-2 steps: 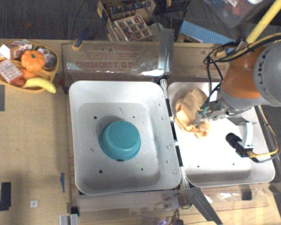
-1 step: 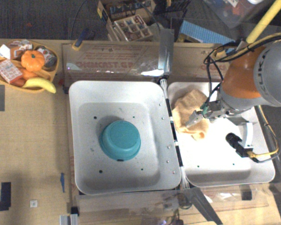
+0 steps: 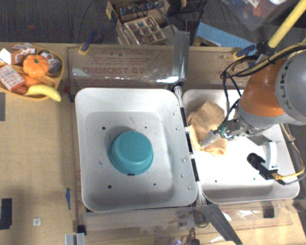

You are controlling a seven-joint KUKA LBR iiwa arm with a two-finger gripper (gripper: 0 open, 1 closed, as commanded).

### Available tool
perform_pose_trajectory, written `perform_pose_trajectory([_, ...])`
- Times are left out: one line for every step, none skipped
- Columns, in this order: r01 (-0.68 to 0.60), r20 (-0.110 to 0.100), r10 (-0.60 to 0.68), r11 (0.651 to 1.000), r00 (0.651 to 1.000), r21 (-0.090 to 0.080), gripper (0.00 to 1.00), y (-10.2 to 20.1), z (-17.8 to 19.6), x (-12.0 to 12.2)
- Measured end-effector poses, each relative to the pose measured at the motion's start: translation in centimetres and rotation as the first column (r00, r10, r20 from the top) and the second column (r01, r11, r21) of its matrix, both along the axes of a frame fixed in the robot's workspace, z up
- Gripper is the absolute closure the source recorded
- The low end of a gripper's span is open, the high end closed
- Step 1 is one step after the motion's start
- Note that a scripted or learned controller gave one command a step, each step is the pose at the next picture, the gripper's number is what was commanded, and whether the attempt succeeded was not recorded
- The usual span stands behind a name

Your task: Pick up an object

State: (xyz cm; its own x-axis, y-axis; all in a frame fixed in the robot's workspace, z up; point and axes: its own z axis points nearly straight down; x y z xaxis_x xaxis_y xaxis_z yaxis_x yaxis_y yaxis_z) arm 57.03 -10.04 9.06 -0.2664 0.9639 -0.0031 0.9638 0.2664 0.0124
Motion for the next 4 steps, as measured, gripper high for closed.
perform_pose_trajectory([0.006, 0.004, -0.006, 1.000, 1.000, 0.001, 1.00, -0.2, 1.1, 0.1])
perform_pose_trajectory([0.006, 0.005, -0.006, 1.000, 1.000, 0.001, 0.00, -0.2, 1.1, 0.1])
perform_pose_trajectory([-0.104, -0.007, 0.104, 0.995, 0.995, -0.002, 0.00, -1.3, 4.3, 2.1])
perform_pose_trajectory([-0.153, -0.001, 0.153, 0.988, 0.988, -0.002, 0.00, -1.5, 0.0, -0.7])
